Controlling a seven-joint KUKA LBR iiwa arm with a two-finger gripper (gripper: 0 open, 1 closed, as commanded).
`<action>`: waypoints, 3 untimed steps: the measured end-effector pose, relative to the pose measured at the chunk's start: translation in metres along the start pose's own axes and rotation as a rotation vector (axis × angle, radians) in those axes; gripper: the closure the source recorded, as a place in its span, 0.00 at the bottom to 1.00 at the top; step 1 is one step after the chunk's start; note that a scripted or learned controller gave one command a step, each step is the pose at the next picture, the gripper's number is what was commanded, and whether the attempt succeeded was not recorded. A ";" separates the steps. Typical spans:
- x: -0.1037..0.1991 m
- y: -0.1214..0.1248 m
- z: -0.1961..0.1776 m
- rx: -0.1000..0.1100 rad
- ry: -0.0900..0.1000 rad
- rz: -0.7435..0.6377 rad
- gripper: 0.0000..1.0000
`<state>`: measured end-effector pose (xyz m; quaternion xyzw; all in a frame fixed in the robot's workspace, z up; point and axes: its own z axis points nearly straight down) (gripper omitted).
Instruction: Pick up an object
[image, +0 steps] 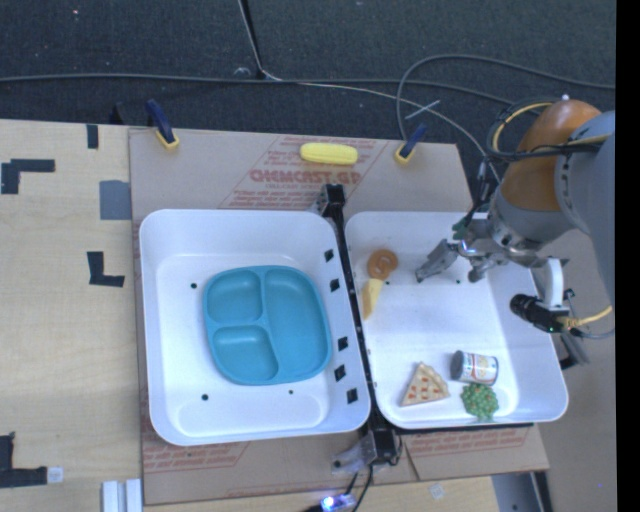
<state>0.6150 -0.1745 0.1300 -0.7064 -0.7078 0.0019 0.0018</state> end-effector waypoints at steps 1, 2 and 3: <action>0.001 0.000 0.047 -0.005 -0.003 0.000 0.00; 0.000 0.002 0.033 -0.010 -0.005 -0.001 1.00; 0.000 0.008 -0.011 -0.008 -0.001 0.001 1.00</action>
